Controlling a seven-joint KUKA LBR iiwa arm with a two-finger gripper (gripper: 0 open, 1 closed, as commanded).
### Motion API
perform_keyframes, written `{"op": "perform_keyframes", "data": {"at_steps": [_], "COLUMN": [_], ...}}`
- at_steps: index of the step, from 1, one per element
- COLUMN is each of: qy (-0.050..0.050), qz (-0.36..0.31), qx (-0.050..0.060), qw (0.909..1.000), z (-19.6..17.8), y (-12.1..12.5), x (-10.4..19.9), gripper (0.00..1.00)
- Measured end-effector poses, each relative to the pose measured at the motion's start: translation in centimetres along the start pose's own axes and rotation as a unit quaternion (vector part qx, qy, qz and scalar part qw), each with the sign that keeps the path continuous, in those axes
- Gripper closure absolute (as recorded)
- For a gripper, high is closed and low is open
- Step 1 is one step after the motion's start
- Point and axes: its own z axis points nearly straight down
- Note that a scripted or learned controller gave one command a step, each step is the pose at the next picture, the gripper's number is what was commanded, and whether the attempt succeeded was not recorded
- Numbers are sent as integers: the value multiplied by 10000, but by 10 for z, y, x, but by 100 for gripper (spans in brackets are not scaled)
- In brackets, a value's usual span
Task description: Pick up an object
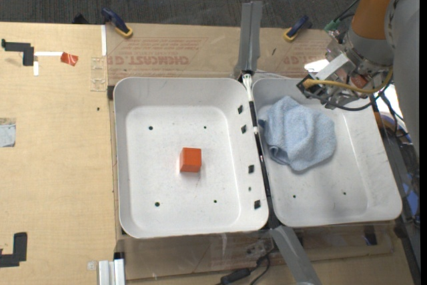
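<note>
Claw (320, 91) state could not be told; it was poised near the blue cloth (297, 132), whose loose folds might be snagged unevenly and slip free.

The arm (390, 3) is cut off at the right edge. The gripper (319, 91) fingers are too small to tell apart.
</note>
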Motion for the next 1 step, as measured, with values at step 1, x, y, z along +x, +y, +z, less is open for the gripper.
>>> {"op": "perform_keyframes", "data": {"at_steps": [1], "qy": [1], "qz": [1532], "qx": [-1], "qw": [9882], "z": [-21], "y": [11], "x": [-19], "gripper": [100]}}
